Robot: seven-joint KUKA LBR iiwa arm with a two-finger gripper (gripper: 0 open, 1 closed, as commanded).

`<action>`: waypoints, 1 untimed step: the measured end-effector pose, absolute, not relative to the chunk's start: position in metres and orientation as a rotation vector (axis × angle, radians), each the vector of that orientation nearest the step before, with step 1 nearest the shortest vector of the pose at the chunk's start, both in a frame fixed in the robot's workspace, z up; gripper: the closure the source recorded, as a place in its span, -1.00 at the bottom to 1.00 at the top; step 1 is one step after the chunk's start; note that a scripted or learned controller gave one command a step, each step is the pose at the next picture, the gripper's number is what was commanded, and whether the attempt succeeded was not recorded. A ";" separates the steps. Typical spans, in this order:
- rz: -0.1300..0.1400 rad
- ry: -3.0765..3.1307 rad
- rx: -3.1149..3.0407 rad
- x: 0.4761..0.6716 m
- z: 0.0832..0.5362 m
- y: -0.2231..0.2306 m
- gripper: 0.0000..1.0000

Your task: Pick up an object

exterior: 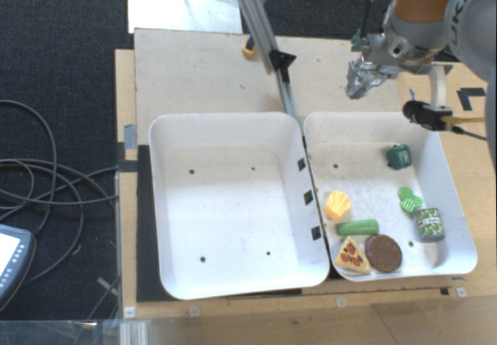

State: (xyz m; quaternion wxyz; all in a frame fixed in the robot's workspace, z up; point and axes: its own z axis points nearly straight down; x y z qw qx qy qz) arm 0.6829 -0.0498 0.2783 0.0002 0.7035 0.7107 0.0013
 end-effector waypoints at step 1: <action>0.001 2.234 2.212 0.667 0.259 0.003 1.00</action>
